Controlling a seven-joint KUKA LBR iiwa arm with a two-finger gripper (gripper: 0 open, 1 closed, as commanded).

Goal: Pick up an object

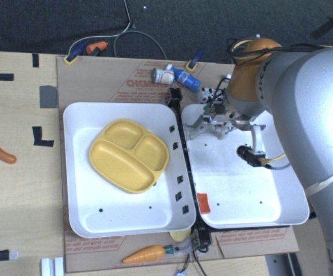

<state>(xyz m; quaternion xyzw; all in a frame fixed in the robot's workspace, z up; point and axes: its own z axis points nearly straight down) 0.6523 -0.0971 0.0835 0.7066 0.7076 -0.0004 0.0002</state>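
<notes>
**My pincer over the right bin, the tray in the left one**

I take the yellow divided tray (130, 154) as my landmark. It lies flat in the left bin (80, 211), a little above that bin's middle, with its three compartments facing up.

My pincer (212, 125) sits to the right of the tray, past the wall where the two bins meet, low over the upper left corner of the right bin (241, 206). Whether it is apart or together I cannot tell; the metal parts there blur into each other, and I see nothing clamped in it. My orange band (244, 76) and grey arm (301, 114) rise up and to the right of it.

Below and to the right of the tray, a small orange block (202, 202) lies just inside the right bin's left wall.

Beyond the bins, on the worktop (16, 200): a toy carrot (144, 254) below the tray, a toy sausage (0, 150) far to its left, and a small bottle (176, 76) above and right of it.
</notes>
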